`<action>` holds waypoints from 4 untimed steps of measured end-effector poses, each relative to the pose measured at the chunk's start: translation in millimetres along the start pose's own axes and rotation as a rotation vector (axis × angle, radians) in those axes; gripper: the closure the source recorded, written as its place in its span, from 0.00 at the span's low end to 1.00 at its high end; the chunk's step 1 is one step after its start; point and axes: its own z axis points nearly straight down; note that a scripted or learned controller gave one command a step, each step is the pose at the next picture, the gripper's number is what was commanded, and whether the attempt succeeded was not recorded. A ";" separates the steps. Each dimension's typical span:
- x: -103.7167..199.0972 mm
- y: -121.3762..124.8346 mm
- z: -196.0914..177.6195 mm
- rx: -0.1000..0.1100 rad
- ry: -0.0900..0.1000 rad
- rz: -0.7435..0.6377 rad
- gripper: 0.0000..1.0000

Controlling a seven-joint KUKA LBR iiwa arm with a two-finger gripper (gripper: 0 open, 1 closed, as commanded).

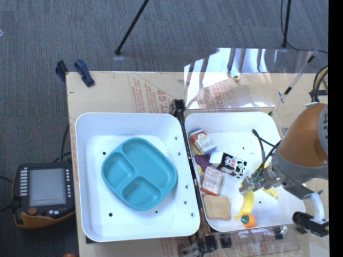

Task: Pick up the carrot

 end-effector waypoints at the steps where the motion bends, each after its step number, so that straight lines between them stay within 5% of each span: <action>1: 1.1 -0.7 2.2 0.004 0.002 -0.002 0.00; 2: 41.5 4.7 11.5 0.009 0.004 0.187 0.00; 3: 109.0 16.3 -50.4 0.006 0.002 0.310 0.00; 4: 52.8 6.9 47.3 0.005 0.005 0.081 0.00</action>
